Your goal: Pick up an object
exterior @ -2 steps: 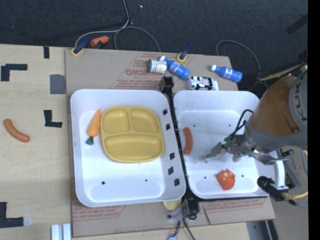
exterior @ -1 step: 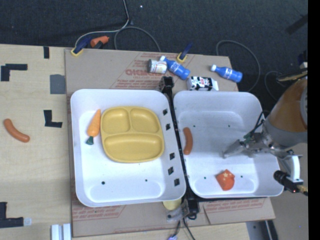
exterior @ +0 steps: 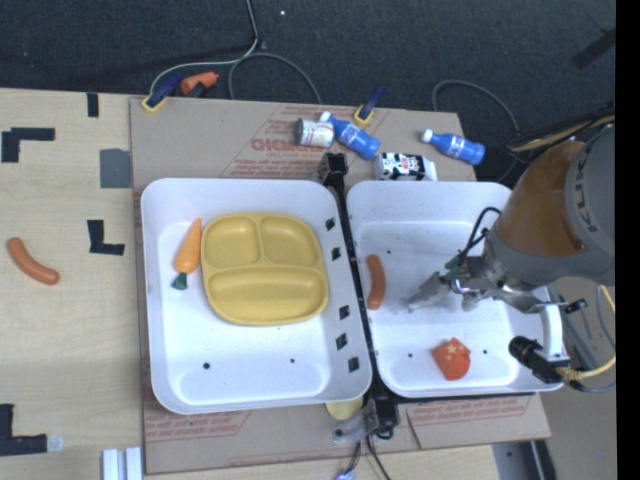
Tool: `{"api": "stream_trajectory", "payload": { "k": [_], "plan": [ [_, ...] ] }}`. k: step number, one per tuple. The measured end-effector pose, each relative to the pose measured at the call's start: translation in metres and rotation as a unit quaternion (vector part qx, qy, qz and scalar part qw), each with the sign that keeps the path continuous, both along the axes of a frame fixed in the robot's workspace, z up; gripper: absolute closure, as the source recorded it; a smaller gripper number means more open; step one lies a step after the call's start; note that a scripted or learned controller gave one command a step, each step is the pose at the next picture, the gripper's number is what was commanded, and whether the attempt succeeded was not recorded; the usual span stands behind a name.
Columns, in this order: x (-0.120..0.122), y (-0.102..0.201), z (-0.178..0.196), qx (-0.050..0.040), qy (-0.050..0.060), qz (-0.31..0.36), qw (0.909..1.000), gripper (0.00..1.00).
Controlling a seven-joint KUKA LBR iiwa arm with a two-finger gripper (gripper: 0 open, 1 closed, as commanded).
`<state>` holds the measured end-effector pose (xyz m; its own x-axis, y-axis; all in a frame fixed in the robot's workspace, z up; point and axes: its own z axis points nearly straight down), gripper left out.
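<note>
Red strawberry (exterior: 452,358) lies at five o'clock in the right bin (exterior: 400,383), a sausage (exterior: 376,281) at nine. My fingers (exterior: 425,292) hover low between them holding nothing; whether they are parted I cannot tell. Either piece seems reachable.

- A small brown sausage (exterior: 375,281) lies flat in the right bin (exterior: 420,383), close to its left wall, its long axis running roughly up and down the view.
- A red strawberry-like toy (exterior: 452,359) with a yellowish spot on top sits near the front of the same bin, well apart from the sausage.
- An orange carrot (exterior: 187,248) with a green stem end lies in the left bin (exterior: 240,393), just beside the left edge of a yellow divided plate (exterior: 265,268).
</note>
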<state>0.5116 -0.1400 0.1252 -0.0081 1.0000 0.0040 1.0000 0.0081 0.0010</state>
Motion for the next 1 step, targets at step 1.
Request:
{"api": "stream_trajectory", "payload": {
  "k": [1],
  "plan": [
    [0.1134, 0.0136, 0.0338, -0.0030, -0.005, 0.000, 1.0000, 0.00]
  ]
}}
